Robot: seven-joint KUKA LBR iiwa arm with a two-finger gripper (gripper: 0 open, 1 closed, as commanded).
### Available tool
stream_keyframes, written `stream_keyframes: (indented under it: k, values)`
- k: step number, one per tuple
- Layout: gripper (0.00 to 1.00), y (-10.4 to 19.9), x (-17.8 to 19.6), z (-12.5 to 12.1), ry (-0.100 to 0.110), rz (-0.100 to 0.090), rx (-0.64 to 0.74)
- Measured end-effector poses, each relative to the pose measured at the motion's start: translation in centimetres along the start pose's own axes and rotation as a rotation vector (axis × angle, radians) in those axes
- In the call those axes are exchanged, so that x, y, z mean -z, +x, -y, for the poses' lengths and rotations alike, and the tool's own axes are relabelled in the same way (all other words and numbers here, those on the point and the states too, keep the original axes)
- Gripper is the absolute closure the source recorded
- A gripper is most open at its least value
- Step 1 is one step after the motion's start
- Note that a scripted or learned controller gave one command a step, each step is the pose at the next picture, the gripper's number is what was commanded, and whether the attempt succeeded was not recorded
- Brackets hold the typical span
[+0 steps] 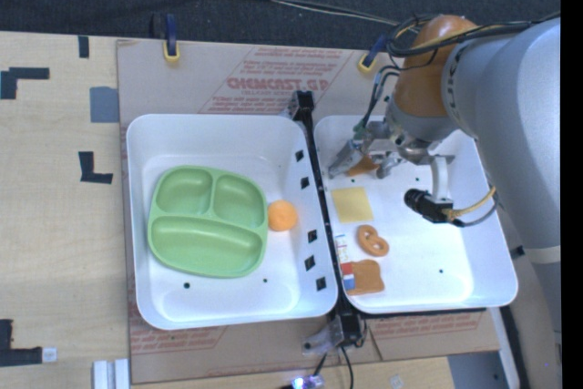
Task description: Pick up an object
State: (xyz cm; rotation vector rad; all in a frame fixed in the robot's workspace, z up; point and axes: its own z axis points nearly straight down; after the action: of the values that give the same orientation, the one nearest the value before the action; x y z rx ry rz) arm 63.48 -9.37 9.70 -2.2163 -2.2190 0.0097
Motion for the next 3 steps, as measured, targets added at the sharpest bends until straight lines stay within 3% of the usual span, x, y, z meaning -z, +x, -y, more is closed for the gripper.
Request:
stream_keyframes:
  k: [1,3]
  values:
    - [1.00,0.1,1.4,-0.2,-0.005,-0.001,0.002]
    - [1.00,0.3,13.8,-1.4,-0.014,0.000,0.002]
